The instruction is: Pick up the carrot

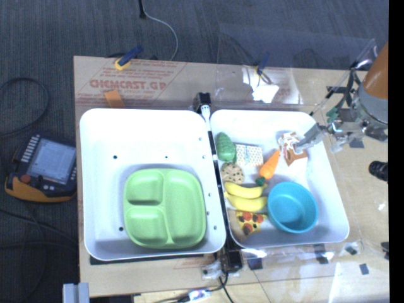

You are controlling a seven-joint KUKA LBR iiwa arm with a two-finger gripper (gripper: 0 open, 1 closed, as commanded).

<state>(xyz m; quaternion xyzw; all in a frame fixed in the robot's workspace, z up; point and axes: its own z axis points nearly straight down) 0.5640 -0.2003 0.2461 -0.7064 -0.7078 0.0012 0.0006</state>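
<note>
Overhead, the gripper (297, 145) hangs above the right bin (328, 194), just beside a small orange-and-white packet (291, 150); how its tool is set cannot be told from this angle. The carrot (269, 165) lies just below-left, its green end against the bananas (245, 196), near the blue bowl (291, 208). Crowding is the risk: a descent slightly off could seize the packet or nudge the carrot aside.
</note>
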